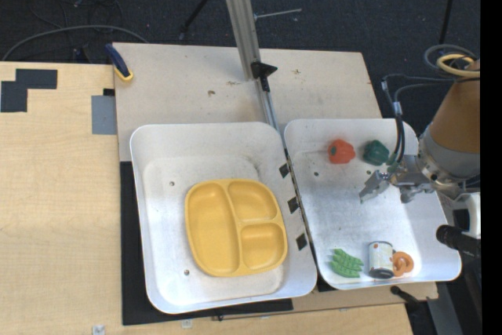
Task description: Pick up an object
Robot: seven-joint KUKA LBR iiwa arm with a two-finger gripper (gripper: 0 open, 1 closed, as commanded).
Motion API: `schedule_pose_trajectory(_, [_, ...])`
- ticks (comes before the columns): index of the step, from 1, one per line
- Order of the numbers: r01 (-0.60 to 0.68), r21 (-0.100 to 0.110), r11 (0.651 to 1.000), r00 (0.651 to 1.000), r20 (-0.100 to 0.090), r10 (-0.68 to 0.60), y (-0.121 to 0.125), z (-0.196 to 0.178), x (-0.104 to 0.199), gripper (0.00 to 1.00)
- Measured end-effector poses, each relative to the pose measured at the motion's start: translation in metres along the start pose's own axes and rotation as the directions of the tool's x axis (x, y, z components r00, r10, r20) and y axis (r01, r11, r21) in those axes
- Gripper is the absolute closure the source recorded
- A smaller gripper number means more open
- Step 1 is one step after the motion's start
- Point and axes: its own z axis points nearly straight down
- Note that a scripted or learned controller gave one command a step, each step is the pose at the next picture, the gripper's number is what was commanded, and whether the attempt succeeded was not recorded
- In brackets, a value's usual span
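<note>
My gripper (390, 191) hangs over the right part of the right bin (329, 200), open, with nothing between its fingers. Just up and left of it lie a red pepper-like toy (340, 151) and a dark green toy (376, 151), the green one closest to the fingers. Along the bin's front edge sit a light green leafy toy (346, 263), a small can (381, 259) and an orange ring (402, 263) touching the can. The arm's orange band (459, 118) rises at the right.
A yellow three-compartment plate (235, 226) lies in the left bin (157, 169). An aluminium post (241, 20) stands behind the bins. Cables run near the arm at the right edge.
</note>
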Motion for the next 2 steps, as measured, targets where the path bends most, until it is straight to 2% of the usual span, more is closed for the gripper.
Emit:
schedule_pose_trajectory(1, [0.000,0.000,1.000,1.000,0.000,0.000,-0.001,0.064,0.002,0.00])
schedule_pose_trajectory(2, [0.000,-0.006,1.000,1.000,0.000,0.000,0.001,0.097,0.002,0.00])
